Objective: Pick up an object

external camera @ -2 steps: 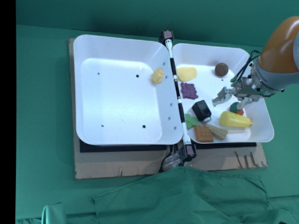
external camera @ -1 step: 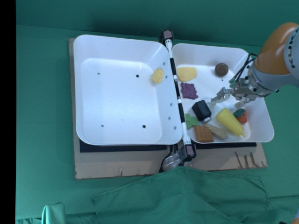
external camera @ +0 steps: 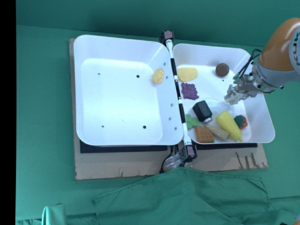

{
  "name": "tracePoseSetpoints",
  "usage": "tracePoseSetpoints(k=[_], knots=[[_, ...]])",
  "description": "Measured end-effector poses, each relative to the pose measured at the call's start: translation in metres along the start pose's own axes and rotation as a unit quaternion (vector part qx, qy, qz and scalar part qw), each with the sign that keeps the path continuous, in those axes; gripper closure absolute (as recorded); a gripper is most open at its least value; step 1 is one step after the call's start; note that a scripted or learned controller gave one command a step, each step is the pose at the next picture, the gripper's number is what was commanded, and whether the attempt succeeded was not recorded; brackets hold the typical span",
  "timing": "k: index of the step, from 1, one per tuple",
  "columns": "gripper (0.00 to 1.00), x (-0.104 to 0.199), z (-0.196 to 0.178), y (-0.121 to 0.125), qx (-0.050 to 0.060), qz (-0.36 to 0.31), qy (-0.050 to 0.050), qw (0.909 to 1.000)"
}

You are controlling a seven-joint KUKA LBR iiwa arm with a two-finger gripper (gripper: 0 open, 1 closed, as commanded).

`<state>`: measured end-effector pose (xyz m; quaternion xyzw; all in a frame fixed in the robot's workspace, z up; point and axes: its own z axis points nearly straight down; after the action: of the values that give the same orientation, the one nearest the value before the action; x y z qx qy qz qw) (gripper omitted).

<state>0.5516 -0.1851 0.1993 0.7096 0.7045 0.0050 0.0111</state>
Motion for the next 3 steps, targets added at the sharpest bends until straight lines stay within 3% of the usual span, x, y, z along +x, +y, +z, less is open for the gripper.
tracePoseSetpoints(k=[3], knots=[[1.0,-0.005,-0.036,0.003,-0.008,0.005,-0.004,0.9999]])
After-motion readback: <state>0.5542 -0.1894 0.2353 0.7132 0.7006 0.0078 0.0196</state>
